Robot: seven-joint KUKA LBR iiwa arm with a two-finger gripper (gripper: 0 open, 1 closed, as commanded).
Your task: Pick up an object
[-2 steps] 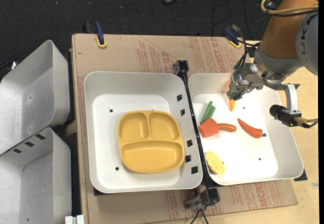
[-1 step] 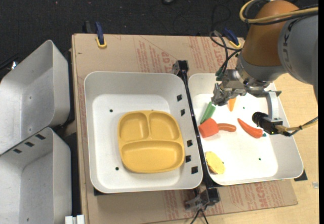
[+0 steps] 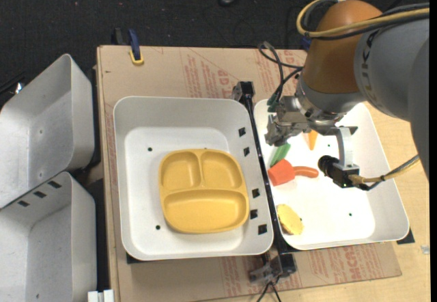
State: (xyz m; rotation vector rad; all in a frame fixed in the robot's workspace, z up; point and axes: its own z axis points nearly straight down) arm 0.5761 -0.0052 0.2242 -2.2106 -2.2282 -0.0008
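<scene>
Robot claw low in the right bin, above small toy foods; whether it is released or clenched I cannot tell.

Just below the claw lies a red-orange piece, probably light rigid plastic, slippery; grip across its broad body. A green piece lies between them.

Printed text on the bench

You can see faint red lettering on the cardboard sheet under the bins, too blurred to read.
</scene>
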